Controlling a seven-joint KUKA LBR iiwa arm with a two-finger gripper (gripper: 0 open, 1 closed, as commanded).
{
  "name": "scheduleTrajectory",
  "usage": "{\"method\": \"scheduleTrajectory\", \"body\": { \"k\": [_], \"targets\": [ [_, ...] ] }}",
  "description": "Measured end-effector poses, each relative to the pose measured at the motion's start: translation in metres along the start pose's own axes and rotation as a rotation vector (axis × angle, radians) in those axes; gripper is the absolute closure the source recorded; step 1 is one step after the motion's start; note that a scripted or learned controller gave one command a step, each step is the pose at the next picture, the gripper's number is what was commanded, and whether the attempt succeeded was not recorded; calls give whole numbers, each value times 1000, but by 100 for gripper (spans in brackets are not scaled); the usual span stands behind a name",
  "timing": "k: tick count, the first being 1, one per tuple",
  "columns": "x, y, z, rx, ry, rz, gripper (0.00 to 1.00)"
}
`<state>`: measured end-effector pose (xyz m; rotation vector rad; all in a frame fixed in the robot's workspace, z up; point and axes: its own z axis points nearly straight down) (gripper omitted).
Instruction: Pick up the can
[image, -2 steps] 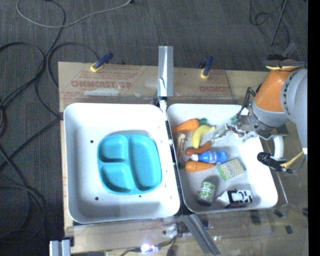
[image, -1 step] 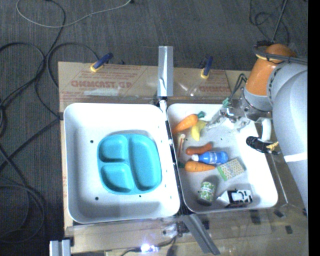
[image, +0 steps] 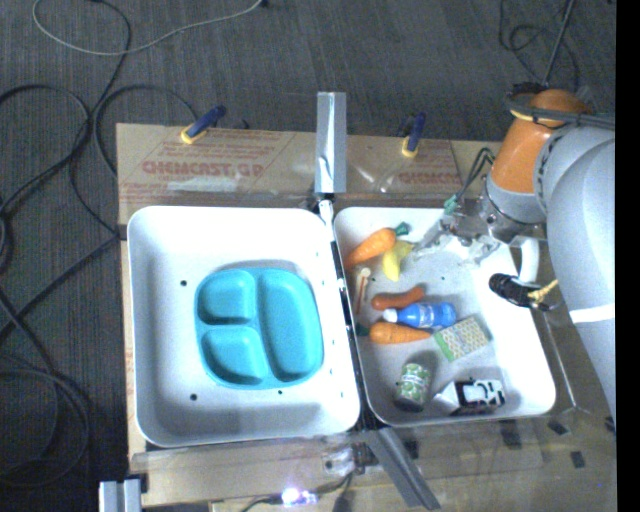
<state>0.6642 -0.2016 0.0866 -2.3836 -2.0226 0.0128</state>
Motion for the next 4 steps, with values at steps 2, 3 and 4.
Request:
{"method": "scheduleTrajectory", "body": {
  "k": [2, 3, 4],
  "targets": [
    [-9, 4, -138, -14, -7, 219, 0],
    [-2, -12, -11, -6, 2, 217, 0],
    [0, -2, -1, -9, 10, 230, 0]
  ]
}}
